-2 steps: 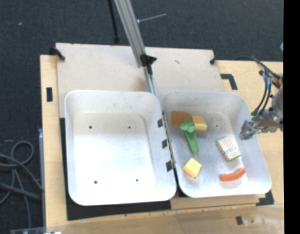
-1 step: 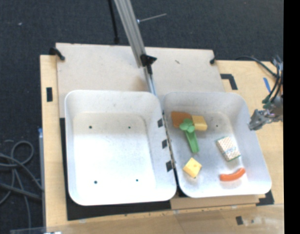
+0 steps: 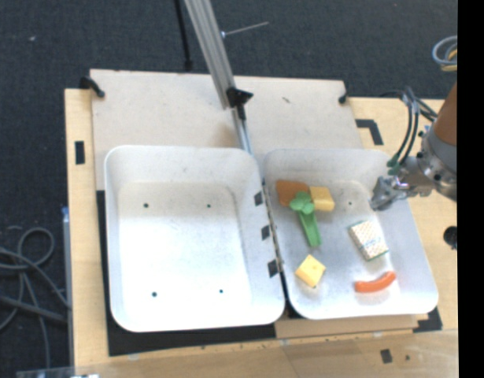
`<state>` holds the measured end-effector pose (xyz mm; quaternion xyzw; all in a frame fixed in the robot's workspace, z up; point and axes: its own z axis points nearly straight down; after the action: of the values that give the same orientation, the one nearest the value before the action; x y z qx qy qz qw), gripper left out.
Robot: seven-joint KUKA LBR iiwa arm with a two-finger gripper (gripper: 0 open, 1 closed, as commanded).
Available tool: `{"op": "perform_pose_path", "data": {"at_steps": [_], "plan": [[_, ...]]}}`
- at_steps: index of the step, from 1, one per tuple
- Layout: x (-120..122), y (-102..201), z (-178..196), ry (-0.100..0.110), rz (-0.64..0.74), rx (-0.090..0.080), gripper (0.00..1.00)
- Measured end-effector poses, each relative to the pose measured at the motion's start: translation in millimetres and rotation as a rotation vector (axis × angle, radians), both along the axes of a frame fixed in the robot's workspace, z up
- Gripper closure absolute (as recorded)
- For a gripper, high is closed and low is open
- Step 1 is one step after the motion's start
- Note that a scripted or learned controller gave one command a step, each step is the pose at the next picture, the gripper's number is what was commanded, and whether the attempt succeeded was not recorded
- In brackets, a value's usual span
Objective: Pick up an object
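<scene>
The right bin (image 3: 399, 305) holds several small items: an orange-brown piece (image 3: 287, 190), a yellow block (image 3: 322, 199), a green toy (image 3: 307, 219), a yellow cube (image 3: 310, 271), a white patterned block (image 3: 368, 239) and an orange-red sausage shape (image 3: 375, 283). My gripper (image 3: 383, 193) hovers over the bin's upper right area, above and right of the white patterned block. I see nothing between its fingers.
The left bin (image 3: 120, 172) sits beside the right one. A slanted metal pole (image 3: 214, 46) rises from the back of the bench between the bins. Cables (image 3: 21, 258) lie on the floor at the left.
</scene>
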<state>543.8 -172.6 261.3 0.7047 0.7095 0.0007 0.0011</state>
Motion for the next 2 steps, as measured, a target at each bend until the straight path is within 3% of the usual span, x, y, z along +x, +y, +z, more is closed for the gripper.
{"op": "perform_pose_path", "data": {"at_steps": [2], "plan": [[27.8, 103.7, -3.8, 0.0, 0.001, 0.002, 1.0]]}}
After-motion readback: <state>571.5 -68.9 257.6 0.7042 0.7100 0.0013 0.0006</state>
